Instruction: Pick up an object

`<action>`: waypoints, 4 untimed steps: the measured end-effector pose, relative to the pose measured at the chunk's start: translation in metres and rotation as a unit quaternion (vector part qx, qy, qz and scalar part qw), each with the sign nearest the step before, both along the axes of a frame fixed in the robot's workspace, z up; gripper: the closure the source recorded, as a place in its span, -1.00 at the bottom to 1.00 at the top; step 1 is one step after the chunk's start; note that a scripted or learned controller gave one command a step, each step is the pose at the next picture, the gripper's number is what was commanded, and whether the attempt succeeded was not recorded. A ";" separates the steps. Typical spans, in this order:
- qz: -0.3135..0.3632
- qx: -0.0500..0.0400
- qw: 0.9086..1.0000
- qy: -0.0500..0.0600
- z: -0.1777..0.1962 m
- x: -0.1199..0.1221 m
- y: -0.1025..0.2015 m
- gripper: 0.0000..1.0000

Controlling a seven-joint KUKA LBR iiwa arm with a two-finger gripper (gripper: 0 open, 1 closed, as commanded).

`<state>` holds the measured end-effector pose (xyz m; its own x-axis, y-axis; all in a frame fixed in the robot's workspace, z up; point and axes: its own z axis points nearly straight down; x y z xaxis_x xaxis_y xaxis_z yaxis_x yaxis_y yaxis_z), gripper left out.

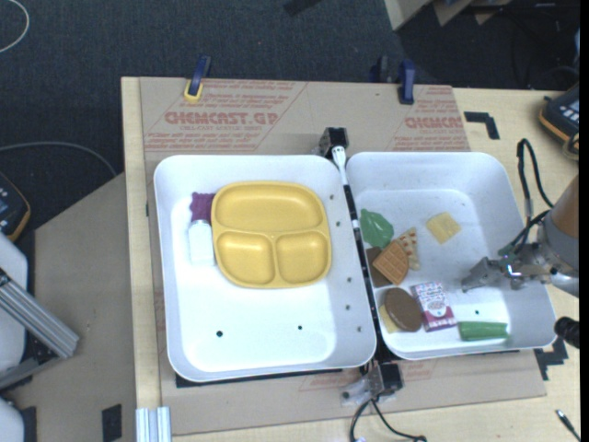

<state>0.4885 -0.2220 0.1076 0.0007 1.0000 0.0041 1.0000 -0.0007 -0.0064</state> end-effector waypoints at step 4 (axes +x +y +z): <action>0.001 -0.004 1.000 -0.007 0.108 0.003 0.013 1.00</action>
